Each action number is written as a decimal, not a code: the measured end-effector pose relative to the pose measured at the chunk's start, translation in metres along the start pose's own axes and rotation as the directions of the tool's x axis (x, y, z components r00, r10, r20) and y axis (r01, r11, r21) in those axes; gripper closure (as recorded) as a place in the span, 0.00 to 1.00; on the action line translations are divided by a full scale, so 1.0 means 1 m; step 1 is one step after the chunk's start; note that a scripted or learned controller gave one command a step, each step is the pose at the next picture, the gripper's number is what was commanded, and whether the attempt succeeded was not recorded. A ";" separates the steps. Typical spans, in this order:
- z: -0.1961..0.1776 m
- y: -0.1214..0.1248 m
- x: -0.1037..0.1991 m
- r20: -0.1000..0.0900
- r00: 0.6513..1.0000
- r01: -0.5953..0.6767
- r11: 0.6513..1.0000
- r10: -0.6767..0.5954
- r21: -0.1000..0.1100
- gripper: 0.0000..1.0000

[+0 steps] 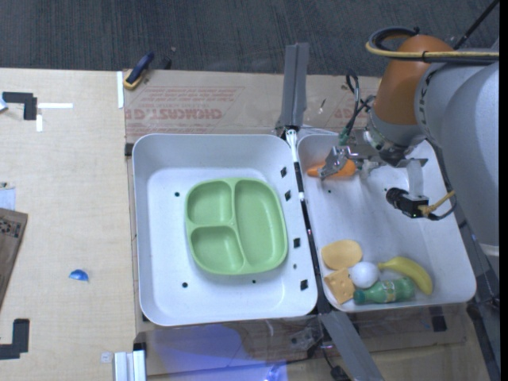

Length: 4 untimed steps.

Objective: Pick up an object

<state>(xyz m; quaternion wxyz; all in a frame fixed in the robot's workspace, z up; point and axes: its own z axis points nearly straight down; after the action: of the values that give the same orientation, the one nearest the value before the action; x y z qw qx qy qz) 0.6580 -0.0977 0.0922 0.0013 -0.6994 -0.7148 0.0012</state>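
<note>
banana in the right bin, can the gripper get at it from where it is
Probably yes. The banana lies uncovered near the front of the right bin, a white ball and green bottle beside it, and the gripper is over the same bin's back corner.

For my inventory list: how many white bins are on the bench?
2. The left bin holds a green divided plate; the right bin holds several food items, with the tool at its far end.

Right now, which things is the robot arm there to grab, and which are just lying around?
For the job (right bin):
- gripper, down at the orange piece
- banana
- white ball
- green bottle
- yellow round piece
- cheese wedge

Just lying about:
- green divided plate in the left bin
- small blue bit on the bench
</note>
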 end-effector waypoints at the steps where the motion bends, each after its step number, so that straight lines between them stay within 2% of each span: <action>1: -0.059 -0.009 -0.060 0.002 0.998 0.060 0.998 -0.060 -0.006 0.00; 2: 0.002 -0.027 -0.084 0.000 0.996 -0.086 0.996 0.086 -0.004 0.00; 3: -0.031 -0.036 -0.086 0.000 0.992 -0.127 0.992 0.127 -0.005 0.00; 4: 0.002 -0.007 -0.022 0.000 0.999 -0.039 0.999 0.039 -0.004 0.00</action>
<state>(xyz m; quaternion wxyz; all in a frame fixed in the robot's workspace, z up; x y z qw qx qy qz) 0.6519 -0.1198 0.0904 -0.0002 -0.7132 -0.7010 -0.0003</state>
